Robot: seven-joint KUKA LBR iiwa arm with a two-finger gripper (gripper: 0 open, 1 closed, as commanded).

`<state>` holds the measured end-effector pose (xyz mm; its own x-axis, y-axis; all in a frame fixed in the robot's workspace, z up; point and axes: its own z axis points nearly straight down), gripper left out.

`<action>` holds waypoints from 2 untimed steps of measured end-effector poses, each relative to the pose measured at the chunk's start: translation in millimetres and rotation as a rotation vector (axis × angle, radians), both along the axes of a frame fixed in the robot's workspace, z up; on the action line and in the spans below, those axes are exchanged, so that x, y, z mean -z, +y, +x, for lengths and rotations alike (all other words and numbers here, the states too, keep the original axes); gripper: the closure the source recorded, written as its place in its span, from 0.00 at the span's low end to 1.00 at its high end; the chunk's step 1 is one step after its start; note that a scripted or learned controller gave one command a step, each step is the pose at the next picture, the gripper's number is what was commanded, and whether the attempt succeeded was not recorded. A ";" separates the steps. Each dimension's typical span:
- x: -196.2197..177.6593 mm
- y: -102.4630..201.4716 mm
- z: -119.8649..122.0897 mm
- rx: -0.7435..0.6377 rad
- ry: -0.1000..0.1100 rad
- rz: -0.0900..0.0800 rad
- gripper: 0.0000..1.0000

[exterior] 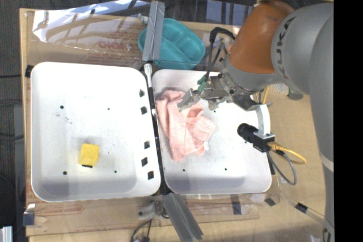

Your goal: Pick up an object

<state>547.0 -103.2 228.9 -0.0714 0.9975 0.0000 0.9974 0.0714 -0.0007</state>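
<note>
A crumpled pink cloth (pixel 182 124) lies in the right bin (pixel 249 178), bunched up against that bin's left wall and running from near its top edge to about the middle. A small yellow block (pixel 89 155) sits flat in the left bin (pixel 51 82), near its bottom-left corner.

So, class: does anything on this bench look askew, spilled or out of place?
The pink cloth lies crumpled in the right bin, not flat. A teal dish sits behind the bins, outside both. The yellow block in the left bin looks fine.
</note>
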 end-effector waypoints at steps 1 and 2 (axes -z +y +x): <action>122.3 -39.8 -19.5 0.108 0.006 0.001 0.00; 53.0 -101.7 0.1 -0.181 -0.001 -0.001 0.00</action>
<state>547.2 -204.9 175.9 -0.2497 0.9683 -0.0012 0.9683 0.2497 0.0001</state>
